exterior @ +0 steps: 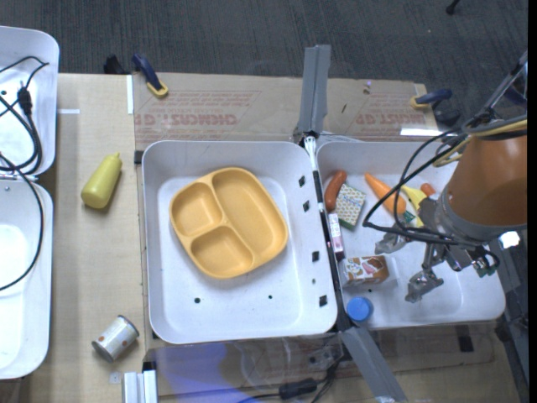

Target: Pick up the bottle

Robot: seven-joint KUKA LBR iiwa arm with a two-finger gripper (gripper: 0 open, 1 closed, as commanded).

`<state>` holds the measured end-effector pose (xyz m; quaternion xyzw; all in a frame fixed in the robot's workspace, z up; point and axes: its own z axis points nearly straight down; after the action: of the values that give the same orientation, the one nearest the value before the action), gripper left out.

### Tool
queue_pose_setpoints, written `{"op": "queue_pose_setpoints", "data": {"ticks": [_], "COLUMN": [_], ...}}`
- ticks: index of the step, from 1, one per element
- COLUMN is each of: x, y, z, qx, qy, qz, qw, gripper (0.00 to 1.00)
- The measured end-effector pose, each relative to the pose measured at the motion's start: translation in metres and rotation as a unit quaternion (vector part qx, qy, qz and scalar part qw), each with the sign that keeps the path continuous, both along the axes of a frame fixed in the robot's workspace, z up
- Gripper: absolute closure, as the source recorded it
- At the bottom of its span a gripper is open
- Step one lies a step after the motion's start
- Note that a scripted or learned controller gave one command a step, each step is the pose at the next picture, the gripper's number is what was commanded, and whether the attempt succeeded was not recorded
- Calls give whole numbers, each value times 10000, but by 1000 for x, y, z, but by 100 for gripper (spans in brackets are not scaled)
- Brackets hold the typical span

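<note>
While the arm reached in from the right of the frame, its hand hung over the right bin with its two fingers spread apart and nothing between them. What looked like the bottle, seen by its blue cap, stood in that bin's lower left corner, just below a snack packet. The hand was near it, likely getting ready to grab. A yellow plate lay in the left bin.
</note>
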<state>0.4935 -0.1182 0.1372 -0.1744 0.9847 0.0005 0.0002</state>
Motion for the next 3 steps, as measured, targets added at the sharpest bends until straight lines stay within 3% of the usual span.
{"op": "queue_pose_setpoints", "data": {"ticks": [1,2,3], "x": [-1,0,10], "y": [27,28,94], "z": [-46,-36,56], "qx": [4,7,2], "qy": [1,-18,-31], "qz": [1005,993,-451], "qw": [9949,9951,9990], "gripper": [0,100,100]}}
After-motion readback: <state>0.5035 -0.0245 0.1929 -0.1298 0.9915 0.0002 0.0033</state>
